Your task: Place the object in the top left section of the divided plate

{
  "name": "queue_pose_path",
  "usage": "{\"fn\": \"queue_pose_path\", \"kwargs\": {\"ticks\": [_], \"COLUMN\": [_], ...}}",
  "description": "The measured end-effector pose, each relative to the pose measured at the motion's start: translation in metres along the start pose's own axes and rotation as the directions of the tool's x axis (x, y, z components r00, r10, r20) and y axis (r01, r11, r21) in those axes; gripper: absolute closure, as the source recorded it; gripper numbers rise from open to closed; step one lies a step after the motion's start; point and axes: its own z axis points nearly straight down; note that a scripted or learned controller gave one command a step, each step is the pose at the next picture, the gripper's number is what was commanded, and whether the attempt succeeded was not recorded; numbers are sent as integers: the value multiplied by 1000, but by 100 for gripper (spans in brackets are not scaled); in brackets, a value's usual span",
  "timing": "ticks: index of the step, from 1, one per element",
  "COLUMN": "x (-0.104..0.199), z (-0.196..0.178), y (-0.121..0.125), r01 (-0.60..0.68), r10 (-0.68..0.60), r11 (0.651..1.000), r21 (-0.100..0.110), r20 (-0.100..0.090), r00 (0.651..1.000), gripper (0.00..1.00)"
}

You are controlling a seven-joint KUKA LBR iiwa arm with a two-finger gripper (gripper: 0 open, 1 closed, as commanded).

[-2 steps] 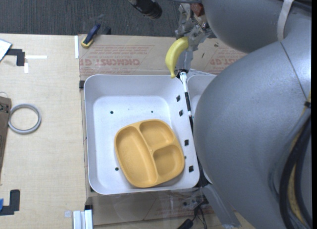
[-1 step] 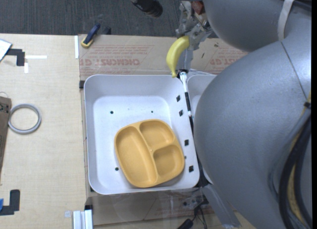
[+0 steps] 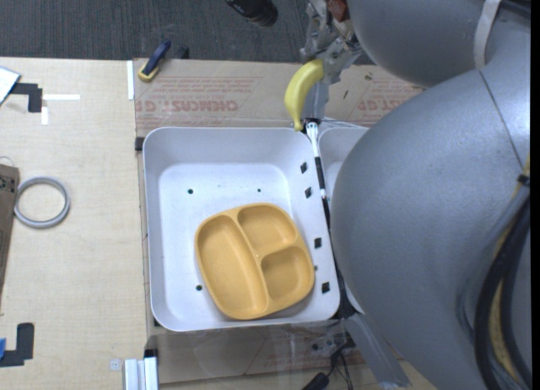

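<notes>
The claw (image 3: pixel 325 63) sits at the far side of the scene, above the far rim where the two bins meet, with its fingers clamped on the upper end of a yellow banana (image 3: pixel 299 93). The banana hangs downward from the claw, curved, with its lower tip just above the divider between the bins. The grey arm (image 3: pixel 430 211) enters from the right and covers most of the right bin (image 3: pixel 337 148), of which a small far-left corner is visible. The left bin (image 3: pixel 169 211) is white and shallow and holds a yellow divided plate (image 3: pixel 253 260) in its near-right part. The plate lies flat, turned at a slant, with one large section on the left and two smaller sections on the right. The banana is well apart from the plate and is not in any section. On the surface (image 3: pixel 76 295) to the left of the bins lies a grey tape ring (image 3: pixel 40 202). A blue and yellow tool (image 3: pixel 155 58) lies at the far edge, near the left bin's far-left corner.
</notes>
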Motion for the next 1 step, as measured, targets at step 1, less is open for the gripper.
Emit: {"fn": "queue_pose_path", "kwargs": {"ticks": [1], "x": [1], "z": [-5], "y": [-1], "r01": [5], "r10": [-5], "r11": [1000], "r21": [0], "r20": [9], "r00": [1000], "gripper": [100]}}
